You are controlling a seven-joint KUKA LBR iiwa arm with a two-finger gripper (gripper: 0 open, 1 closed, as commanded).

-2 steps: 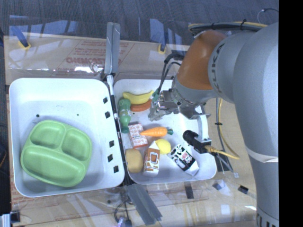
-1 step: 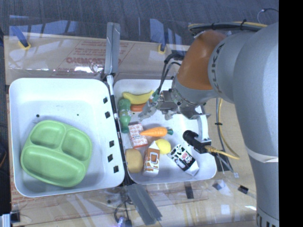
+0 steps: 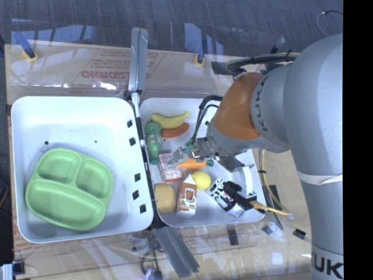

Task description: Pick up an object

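Note:
My gripper (image 3: pixel 197 151) hangs low over the middle of the right bin (image 3: pixel 250 217), just above an orange carrot (image 3: pixel 192 164). Around it lie a yellow banana (image 3: pixel 169 119), a red sausage (image 3: pixel 175 131), a green bottle (image 3: pixel 152 140), a red-and-white packet (image 3: pixel 171 171), a yellow lemon (image 3: pixel 201 180), a tan potato (image 3: pixel 165 197) and a small orange-and-white carton (image 3: pixel 187 196). The wrist and its orange band (image 3: pixel 239 111) cover the bin's right part.
The left bin (image 3: pixel 35 112) holds a green divided plate (image 3: pixel 68 188) at its front left. A grey divider (image 3: pixel 138 57) stands between the bins at the back. The big grey arm (image 3: pixel 315 109) fills the right side.

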